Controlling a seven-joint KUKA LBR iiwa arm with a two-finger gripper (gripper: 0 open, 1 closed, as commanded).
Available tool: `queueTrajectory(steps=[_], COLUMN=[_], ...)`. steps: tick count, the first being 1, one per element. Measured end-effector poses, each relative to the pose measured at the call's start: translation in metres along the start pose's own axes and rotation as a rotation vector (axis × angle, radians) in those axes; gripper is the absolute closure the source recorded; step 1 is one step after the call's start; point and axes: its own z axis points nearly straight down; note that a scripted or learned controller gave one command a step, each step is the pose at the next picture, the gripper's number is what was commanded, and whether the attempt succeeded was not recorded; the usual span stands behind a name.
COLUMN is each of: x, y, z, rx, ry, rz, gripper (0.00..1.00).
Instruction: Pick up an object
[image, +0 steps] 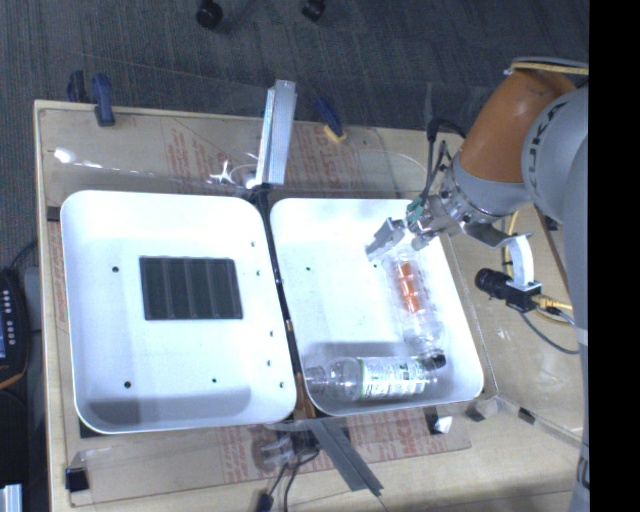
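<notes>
My gripper (403, 238) hangs over the far right part of the right bin (300, 240), just above the upper end of a clear bottle with an orange label (411, 292). Its fingers stand apart, open, with nothing between them. That bottle lies lengthwise along the bin's right side, its dark cap (434, 358) toward the front. A second clear bottle with a green and white label (370, 378) lies crosswise along the front wall. In the left bin (90, 230) a dark grey ribbed rectangular block (190, 288) lies flat near the middle.
A low divider runs between the two bins (278, 300). A grey metal bar (276, 130) stands up behind the bins, and blue clamps (100, 95) sit on the bench's far edge. The arm's orange band (505, 125) reaches in over the right rim.
</notes>
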Motion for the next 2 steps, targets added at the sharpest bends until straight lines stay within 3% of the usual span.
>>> queueTrajectory(steps=[1, 2], x=[-0.001, 0.068], y=[0.009, -0.006], z=[-0.005, 0.043], rx=[-0.001, 0.004], ry=[-0.001, 0.003], rz=[-0.177, -0.207], gripper=[0.00, 0.00])
